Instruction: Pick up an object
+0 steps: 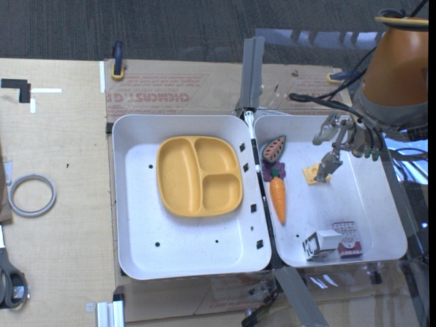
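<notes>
Yellow cheese wedge [312, 174], small

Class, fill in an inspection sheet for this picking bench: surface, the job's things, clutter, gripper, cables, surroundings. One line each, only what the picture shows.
Surface: two white bins side by side, left bin and right bin, on a wooden bench.
Job's things: right bin holds a carrot, a yellow wedge, a small white box, a red-and-white packet and a dark leaf-shaped toy; left bin holds a yellow divided plate.
Clutter: tape ring, scissors, clamp on the bench.
Gripper: gripper low beside the yellow wedge; finger state unclear.
Cables: black cables run to the arm.
Surroundings: dark carpet beyond the bench.
</notes>
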Available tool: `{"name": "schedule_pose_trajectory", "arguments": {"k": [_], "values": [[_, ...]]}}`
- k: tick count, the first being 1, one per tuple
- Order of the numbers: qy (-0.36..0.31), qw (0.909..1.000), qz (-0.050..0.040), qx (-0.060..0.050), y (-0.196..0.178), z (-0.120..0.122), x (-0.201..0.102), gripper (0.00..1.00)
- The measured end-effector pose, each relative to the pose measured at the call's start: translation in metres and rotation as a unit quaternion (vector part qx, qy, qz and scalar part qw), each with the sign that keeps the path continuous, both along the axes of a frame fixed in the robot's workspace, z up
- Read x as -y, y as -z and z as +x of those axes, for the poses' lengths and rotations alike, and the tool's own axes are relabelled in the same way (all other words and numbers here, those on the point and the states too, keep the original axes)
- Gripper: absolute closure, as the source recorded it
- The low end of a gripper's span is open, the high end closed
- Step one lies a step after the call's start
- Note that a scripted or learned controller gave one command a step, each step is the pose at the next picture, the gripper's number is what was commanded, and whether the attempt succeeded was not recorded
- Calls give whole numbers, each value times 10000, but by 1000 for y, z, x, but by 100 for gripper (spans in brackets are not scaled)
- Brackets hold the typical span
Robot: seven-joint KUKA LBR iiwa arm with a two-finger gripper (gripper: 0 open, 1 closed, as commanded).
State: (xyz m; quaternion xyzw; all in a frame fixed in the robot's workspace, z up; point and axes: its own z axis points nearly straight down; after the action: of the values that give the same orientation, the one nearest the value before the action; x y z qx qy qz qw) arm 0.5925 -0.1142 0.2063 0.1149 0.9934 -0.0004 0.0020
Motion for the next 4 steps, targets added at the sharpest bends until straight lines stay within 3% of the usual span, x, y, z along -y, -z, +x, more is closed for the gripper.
{"name": "schedule_pose_trajectory", "arguments": {"k": [1, 2, 3, 4], "values": [[1951, 9808, 8, -12, 108, 3, -16, 0], [2120, 9773, 4, -1, 114, 56, -9, 0], [3152, 9490, 6, -5, 48, 15, 31, 0], [2067, 9784, 3, -4, 1, -37, 105, 0]]}}
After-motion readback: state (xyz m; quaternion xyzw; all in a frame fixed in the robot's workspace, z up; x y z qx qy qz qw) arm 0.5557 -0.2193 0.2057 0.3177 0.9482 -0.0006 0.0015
